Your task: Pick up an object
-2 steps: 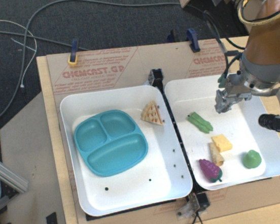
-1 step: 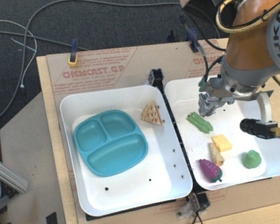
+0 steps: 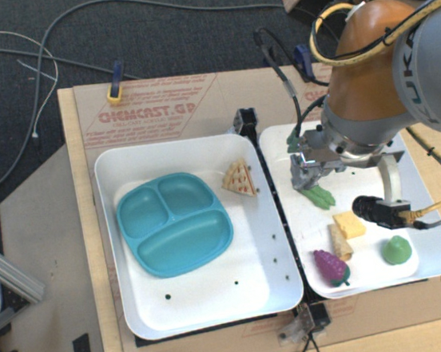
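My gripper is low over the upper left of the right bin, reaching in from the right. A green leafy toy lies just below and in front of it, its upper end touching or hidden under the gripper. Nearer the front lie a yellow cheese block, a tan piece, a purple grape bunch and a green round fruit. Nothing shows as lifted.
The left bin holds a teal divided plate and a small pizza-like wedge near its right wall. The bins' shared wall runs just left of the gripper. Cables lie on the floor behind.
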Controlling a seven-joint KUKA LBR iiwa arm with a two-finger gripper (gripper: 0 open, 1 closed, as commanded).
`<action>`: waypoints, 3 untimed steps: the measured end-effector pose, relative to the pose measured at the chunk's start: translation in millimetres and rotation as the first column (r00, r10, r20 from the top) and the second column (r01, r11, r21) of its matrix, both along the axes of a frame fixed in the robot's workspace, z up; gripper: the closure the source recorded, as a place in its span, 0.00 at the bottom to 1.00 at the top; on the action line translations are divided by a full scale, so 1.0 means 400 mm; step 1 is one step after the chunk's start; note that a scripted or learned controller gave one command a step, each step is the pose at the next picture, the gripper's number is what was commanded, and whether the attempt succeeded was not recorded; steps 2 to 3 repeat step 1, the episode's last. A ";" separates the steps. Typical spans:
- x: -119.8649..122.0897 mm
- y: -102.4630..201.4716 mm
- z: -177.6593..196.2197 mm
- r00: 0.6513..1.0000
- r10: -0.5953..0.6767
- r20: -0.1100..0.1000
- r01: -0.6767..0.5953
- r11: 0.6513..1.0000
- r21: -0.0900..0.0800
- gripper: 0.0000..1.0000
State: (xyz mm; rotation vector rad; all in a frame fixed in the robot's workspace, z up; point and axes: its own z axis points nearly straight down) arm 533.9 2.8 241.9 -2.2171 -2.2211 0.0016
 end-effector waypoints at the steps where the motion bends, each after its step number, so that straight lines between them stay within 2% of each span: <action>1: 0.007 0.130 -0.015 1.000 0.003 0.001 -0.003 1.000 0.000 1.00; 3: 0.007 0.130 -0.015 1.000 0.003 0.001 -0.003 1.000 0.000 1.00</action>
